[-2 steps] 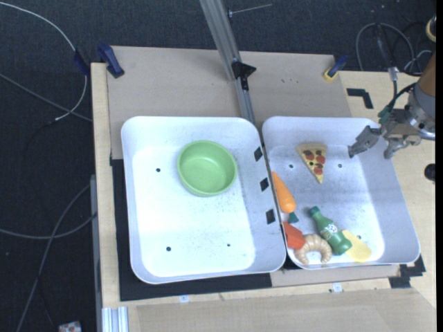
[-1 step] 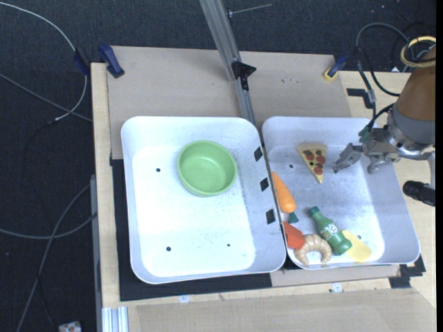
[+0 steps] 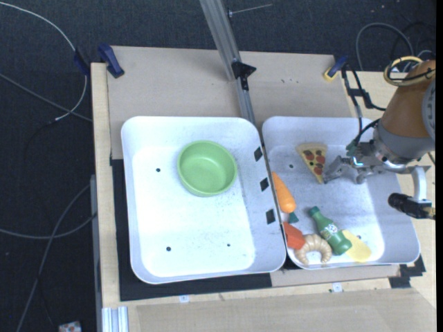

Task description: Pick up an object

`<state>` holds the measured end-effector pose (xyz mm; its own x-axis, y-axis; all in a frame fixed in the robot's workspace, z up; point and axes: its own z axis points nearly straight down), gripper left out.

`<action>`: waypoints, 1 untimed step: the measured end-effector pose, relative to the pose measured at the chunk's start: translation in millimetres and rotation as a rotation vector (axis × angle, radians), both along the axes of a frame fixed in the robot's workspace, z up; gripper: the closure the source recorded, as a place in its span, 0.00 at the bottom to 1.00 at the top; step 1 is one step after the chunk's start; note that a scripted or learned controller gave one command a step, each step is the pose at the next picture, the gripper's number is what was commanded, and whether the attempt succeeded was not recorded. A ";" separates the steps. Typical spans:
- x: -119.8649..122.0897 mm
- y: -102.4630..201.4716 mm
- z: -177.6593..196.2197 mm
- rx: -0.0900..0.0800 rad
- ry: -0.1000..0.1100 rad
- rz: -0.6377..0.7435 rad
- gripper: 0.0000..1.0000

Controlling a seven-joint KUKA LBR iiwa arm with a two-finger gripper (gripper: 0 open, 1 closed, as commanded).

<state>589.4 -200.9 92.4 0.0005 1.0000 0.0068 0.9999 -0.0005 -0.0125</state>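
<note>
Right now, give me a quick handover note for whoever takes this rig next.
End effector: low in the right bin, beside the pizza slice; nothing seen between its fingers.
Right bin also holds a carrot, green bottle, croissant, a red piece and a yellow piece, bunched toward the front.
Left bin: green bowl.
Done: nothing lifted.
Left: grasp and raise one object.

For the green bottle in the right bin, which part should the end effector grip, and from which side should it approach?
Probably the green bottle is best taken across its wide lower body, coming straight down from above. It lies flat, neck toward upper-left, so the fingers should close across its width. Its base end is crowded by the croissant and a yellow piece, so the middle of the body looks the freest spot.
</note>
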 end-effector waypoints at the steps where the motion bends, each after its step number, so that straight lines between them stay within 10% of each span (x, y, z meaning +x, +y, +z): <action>1: 2.3 -0.1 16.7 -0.001 -0.008 0.000 1.00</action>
